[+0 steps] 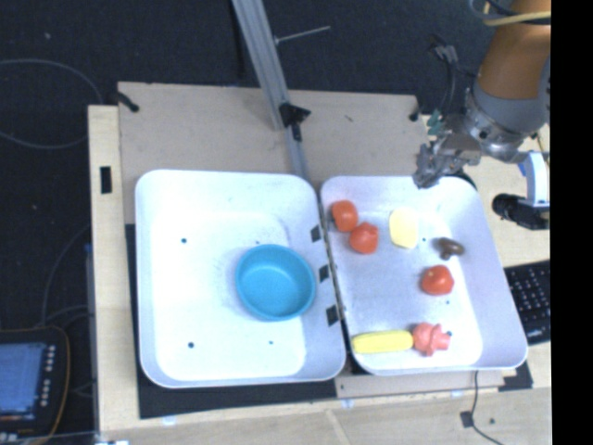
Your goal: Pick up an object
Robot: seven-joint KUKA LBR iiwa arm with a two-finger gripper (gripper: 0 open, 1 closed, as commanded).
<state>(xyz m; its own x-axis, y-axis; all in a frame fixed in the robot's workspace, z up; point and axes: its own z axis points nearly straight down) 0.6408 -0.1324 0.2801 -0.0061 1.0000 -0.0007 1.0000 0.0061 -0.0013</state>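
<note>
Yellow banana (pixel 382 342) and pink toy (pixel 430 337) lie farthest from the hand (pixel 428 176), which hovers over the right bin's (pixel 496 323) far rim, probably choosing; the pale yellow block (pixel 404 228) sits nearest below it. Its grip I cannot tell.

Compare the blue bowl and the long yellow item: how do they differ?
The blue bowl is round and hollow; the long yellow item is slim and lies flat. The bowl is far larger. The bowl sits alone in the left bin; the yellow item lies in the right bin beside a pink toy.
</note>
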